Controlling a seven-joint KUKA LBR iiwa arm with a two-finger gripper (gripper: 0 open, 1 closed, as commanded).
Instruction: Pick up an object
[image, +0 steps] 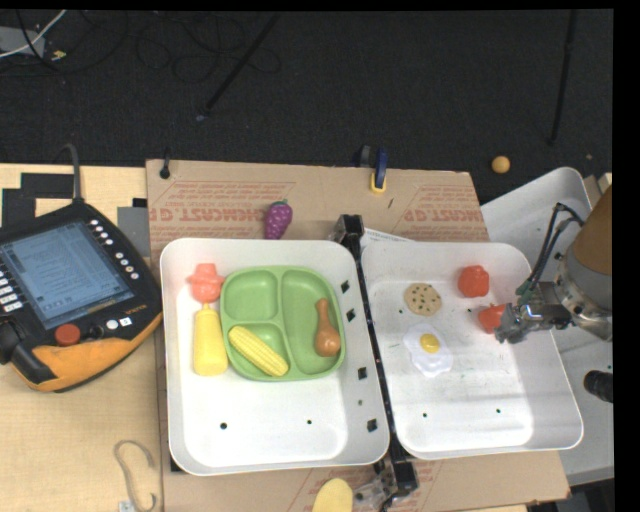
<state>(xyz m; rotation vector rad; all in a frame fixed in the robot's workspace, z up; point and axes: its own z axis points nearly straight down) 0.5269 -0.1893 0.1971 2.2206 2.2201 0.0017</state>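
Tomato (474, 281) sits near cookie (423, 297), beside gripper (512, 325).

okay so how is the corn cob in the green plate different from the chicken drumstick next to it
The yellow corn cob is bright yellow and ridged, while the brown toy chicken drumstick is smooth and brown. The corn cob lies diagonally in the lower left compartment of the green divided plate; the drumstick lies nearly straight up the right compartment. The corn cob looks thicker. Both are toy foods on that plate.
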